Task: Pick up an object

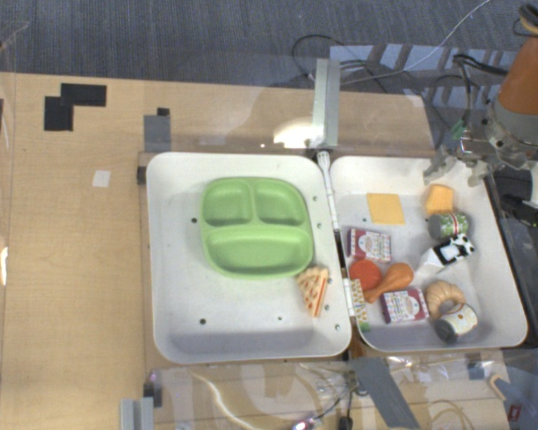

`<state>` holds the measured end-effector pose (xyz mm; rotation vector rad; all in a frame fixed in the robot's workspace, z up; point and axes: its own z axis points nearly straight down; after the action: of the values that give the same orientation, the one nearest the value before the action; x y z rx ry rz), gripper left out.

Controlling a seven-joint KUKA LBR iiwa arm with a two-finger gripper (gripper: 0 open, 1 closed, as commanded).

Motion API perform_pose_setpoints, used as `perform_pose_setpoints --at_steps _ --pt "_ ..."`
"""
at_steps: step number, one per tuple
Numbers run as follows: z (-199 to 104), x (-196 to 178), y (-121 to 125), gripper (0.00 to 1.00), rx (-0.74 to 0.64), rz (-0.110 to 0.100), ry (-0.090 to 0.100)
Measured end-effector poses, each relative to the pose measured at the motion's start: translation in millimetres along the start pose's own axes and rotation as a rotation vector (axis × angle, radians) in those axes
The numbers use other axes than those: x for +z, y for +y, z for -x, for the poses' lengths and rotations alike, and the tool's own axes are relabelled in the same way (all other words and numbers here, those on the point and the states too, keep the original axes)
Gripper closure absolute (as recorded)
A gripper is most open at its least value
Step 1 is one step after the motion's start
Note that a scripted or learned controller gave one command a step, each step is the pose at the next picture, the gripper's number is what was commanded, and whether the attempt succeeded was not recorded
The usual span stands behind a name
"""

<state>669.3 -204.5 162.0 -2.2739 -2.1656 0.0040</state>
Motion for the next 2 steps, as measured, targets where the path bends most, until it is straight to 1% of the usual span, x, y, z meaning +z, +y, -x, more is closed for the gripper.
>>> perform_pose_setpoints --at_steps 1,2 --pt "-23.7 42.7 -0.2 0.00 0.024 0.003 0.000" --pt "-76.3 73.8 -6.6 0.00 0.267 0.013 0.004"
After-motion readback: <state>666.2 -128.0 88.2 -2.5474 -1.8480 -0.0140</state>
